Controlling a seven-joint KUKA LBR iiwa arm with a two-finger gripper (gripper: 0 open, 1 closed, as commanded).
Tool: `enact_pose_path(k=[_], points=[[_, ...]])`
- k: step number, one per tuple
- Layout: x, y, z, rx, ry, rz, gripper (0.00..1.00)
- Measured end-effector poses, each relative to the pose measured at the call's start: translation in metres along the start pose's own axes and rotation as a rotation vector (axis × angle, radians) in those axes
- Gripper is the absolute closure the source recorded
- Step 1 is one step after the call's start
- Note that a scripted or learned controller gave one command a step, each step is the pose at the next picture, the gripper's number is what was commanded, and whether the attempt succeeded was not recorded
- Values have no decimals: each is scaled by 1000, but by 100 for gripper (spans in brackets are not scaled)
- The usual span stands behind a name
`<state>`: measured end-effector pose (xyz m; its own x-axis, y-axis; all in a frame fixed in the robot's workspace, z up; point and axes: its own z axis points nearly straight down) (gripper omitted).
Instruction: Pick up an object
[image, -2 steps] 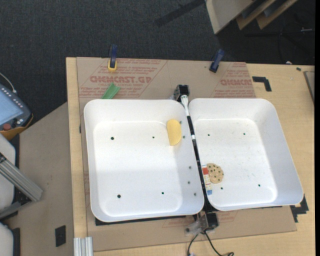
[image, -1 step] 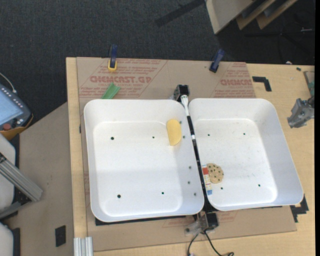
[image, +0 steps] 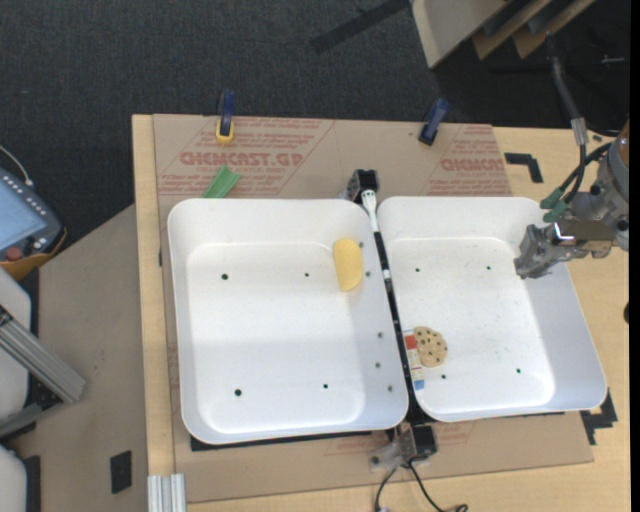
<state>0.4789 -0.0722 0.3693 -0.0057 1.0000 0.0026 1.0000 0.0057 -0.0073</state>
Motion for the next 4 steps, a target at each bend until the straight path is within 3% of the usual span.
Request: enact_pose_path(k=[1,2,3,4], points=[[76,0,112,4,0,-1,100],[-33,-1,156,0,-5,18,100],[-37,0,204,0,0,8,100],[33,3,99,-20,-1,-4,100]])
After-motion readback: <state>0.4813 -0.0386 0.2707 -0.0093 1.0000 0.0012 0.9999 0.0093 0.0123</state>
